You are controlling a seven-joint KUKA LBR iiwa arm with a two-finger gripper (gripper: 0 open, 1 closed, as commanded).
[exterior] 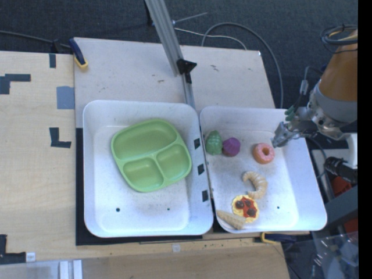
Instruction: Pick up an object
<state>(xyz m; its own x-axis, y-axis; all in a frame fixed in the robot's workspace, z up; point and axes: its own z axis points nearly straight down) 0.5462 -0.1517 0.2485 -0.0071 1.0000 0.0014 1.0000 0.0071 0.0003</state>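
From the overhead camera, the grey arm with its orange band reaches in from the right, and the tool (pixel 281 136) hangs low over the right white bin (pixel 302 208), just beside the pink-frosted toy doughnut (pixel 263 153). How far it is open cannot be told, and nothing is seen in its grasp. The left white bin (pixel 93 156) on the counter (pixel 35 156) holds a green divided plastic tray (pixel 151 154).

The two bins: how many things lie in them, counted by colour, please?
Green: 2, the divided plate and a green toy
Purple: 1, purple toy
Pink: 1, doughnut
Tan: 2, shrimp, bread piece
Yellow-red: 1, pizza
Total: 7
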